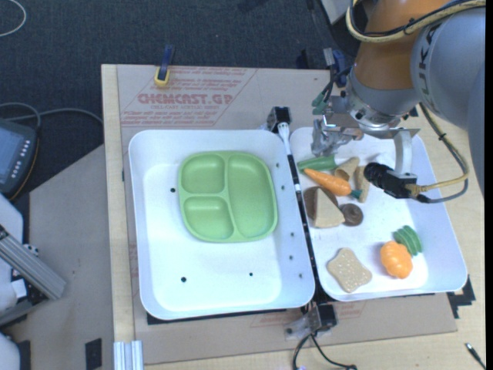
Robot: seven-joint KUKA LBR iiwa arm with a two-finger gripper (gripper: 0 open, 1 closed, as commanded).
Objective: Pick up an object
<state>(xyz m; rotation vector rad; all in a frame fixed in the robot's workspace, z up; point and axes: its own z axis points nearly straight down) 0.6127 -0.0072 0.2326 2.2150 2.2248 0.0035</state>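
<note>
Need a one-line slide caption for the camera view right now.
Gripper poised over right bin of toy food, above the carrot; green divided plate sits in left bin.

Bench [192,99] w/ 2 white bins side by side: left bin [154,268], right bin [443,245].

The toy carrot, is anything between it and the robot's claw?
Nothing visible blocks it. The gripper hangs just above the bin's top end, and the toy carrot lies right below it in the picture, uncovered on top. A green toy lies close beside the carrot's upper end, and a brown wedge sits under it.
</note>
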